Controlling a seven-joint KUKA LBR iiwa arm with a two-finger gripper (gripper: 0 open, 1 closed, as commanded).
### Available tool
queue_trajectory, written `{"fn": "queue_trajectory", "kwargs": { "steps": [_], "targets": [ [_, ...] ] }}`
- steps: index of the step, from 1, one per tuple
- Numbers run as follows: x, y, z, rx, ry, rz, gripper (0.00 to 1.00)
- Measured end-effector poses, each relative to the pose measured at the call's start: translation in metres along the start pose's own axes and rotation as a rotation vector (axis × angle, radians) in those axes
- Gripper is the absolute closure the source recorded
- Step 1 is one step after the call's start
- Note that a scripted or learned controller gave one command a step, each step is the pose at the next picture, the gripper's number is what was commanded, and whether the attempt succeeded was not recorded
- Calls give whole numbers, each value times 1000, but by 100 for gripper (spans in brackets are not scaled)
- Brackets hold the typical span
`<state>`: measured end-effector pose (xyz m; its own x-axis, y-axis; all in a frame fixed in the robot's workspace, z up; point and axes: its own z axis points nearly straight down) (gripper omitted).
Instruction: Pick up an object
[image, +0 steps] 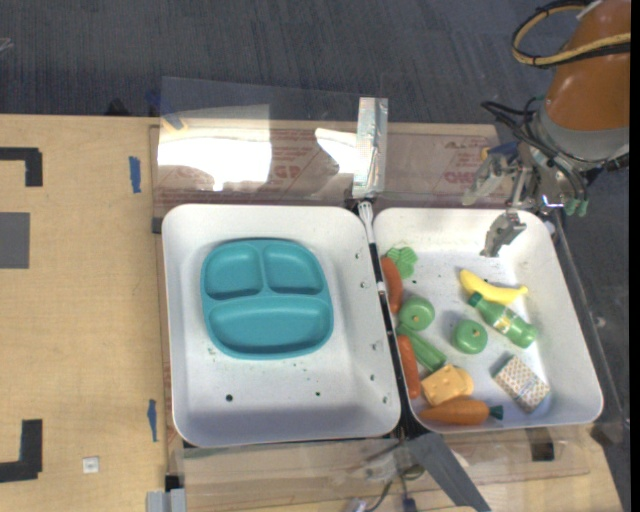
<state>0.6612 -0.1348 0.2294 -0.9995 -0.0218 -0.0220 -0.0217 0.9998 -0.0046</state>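
Note:
The right bin (575, 330) holds several toy foods. A yellow banana (492, 290) lies beside a green bottle (510, 323). Two green round pieces (416, 316) (468, 335) sit mid-bin, with a yellow cheese wedge (446, 383), an orange carrot (460, 410) and a patterned box (522, 382) near the front. My gripper (520, 220) hangs over the bin's far edge, above and behind the banana. It is open with nothing between its fingers.
The left bin (190, 380) carries a teal divided plate (265, 298). Along the divider lie an orange-red sausage (392, 284) and another carrot (409, 366). A clear panel (260, 150) stands behind the bins. Cables hang around the wrist (575, 110).

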Motion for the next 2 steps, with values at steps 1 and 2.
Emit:
{"fn": "queue_trajectory", "kwargs": {
  "steps": [1, 2],
  "targets": [
    [69, 0, 131, -4, 11, -68, 0],
    [54, 46, 139, -4, 8, 42, 0]
  ]
}}
